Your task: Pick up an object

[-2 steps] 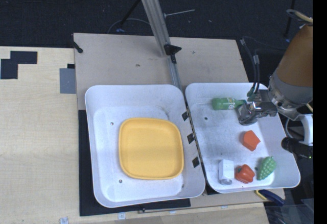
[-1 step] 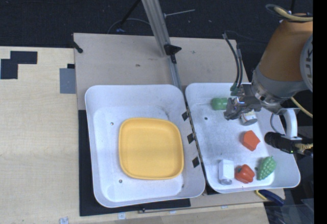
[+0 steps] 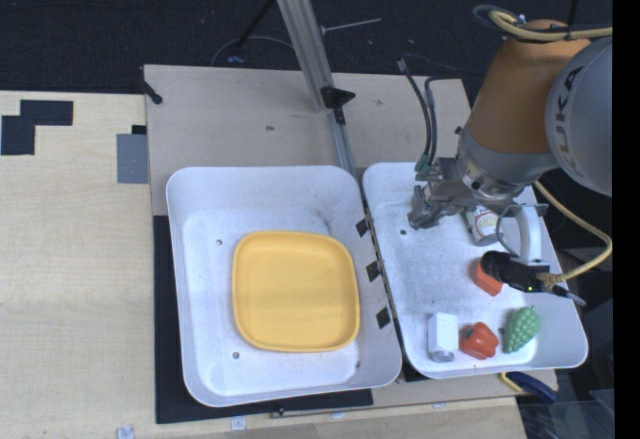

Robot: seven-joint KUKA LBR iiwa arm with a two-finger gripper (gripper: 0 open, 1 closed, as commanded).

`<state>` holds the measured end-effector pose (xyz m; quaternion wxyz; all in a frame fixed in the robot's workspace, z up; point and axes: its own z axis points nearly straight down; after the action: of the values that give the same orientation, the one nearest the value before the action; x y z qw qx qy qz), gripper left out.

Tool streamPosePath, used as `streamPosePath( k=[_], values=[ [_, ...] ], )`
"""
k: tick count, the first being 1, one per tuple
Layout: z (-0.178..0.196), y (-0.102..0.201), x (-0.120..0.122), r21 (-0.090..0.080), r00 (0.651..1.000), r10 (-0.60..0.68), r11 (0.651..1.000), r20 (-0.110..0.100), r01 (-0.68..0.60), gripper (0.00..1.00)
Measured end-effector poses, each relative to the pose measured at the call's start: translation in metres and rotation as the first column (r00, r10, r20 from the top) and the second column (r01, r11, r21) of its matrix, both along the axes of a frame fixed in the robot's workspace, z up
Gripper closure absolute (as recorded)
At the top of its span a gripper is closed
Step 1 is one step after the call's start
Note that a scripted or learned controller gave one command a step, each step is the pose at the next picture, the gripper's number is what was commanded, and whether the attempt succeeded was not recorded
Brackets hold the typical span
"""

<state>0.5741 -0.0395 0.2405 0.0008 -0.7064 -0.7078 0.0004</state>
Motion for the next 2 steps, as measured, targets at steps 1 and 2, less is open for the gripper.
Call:
streamPosePath(
  k=[1,2],
  values=[
    [-0.001,0.038,0.021,-0.001,1.0,0.0,1.0,0.001,0.0,1.0],
    [-0.014,0.081,0.037,0.0,1.0,0.0,1.0,0.0,0.0,1.0]
  ],
)
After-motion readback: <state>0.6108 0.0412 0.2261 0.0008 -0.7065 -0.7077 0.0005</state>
